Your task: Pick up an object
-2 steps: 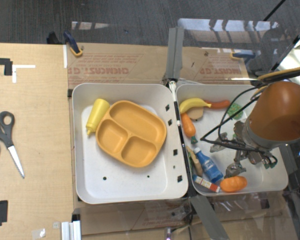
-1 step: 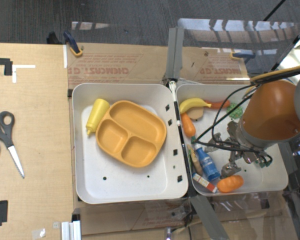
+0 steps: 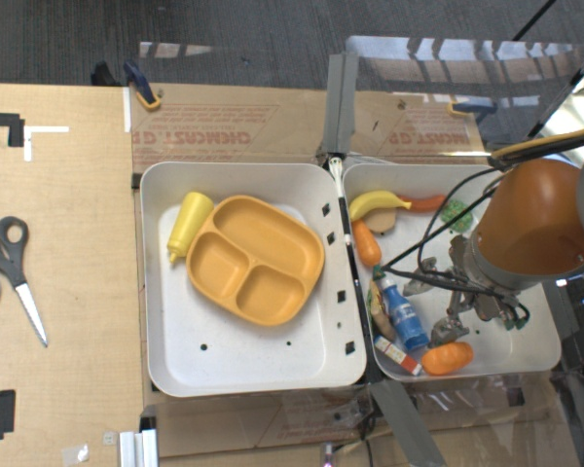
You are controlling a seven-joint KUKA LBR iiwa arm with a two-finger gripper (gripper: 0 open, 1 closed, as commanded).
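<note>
Two white bins sit side by side on a wooden bench. Left bin (image 3: 175,358) holds a yellow tray (image 3: 253,258) and a yellow bottle (image 3: 188,224). Right bin (image 3: 535,353) holds a banana (image 3: 378,203), a blue bottle (image 3: 403,318) and an orange carrot (image 3: 446,358). Gripper (image 3: 462,321) hangs low, just above the carrot; cables blur it, so I cannot tell its state. Scissors (image 3: 15,270) lie far left.
</note>
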